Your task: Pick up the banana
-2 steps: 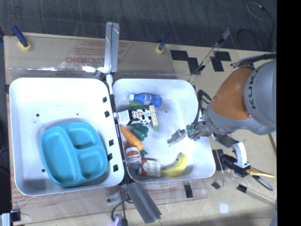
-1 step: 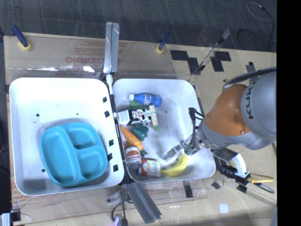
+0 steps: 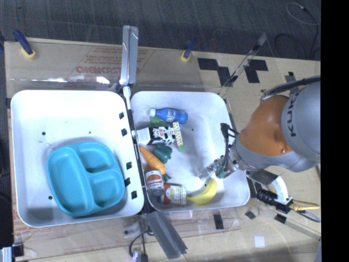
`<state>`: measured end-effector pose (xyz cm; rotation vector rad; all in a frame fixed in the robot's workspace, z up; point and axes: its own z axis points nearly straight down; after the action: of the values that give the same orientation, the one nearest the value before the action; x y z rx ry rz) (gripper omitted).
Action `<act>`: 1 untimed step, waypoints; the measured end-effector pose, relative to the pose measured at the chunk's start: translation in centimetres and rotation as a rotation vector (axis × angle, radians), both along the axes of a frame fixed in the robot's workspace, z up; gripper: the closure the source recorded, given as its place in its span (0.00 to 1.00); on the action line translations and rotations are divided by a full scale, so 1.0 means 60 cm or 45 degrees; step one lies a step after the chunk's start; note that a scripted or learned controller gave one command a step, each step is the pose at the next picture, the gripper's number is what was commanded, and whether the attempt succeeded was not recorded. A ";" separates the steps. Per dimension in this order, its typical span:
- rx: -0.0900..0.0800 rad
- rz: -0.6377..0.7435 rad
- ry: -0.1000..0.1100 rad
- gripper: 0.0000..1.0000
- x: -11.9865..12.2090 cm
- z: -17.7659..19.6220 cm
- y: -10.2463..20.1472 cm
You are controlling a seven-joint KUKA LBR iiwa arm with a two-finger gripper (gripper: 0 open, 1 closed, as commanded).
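A blue tray (image 3: 85, 177) lies in the left bin (image 3: 27, 111).

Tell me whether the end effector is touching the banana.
Cannot tell. In the camera view the end effector sits right over the banana's upper end, but its overlap hides whether there is contact or a small gap.

overhead, slanted, seemingly mid-distance, both bins (image 3: 71, 100)

This is a robotics lab test bench, not a home or kitchen. Two shallow white plastic bins (image 3: 32, 212) sit side by side on a flat brown cardboard-covered bench (image 3: 163, 59), held by blue clamps (image 3: 24, 42) at the far edge. Black square marker patterns (image 3: 232, 70) lie far right, loose cables (image 3: 297, 23) trail over dark carpet (image 3: 163, 7), and a grey-and-orange industrial arm (image 3: 283, 130) reaches in from the right.
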<state>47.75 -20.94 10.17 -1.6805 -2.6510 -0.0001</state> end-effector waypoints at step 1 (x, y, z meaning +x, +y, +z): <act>0.000 0.000 0.000 0.00 0.000 0.000 0.000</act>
<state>47.74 -20.93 10.17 -1.6802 -2.6512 0.0000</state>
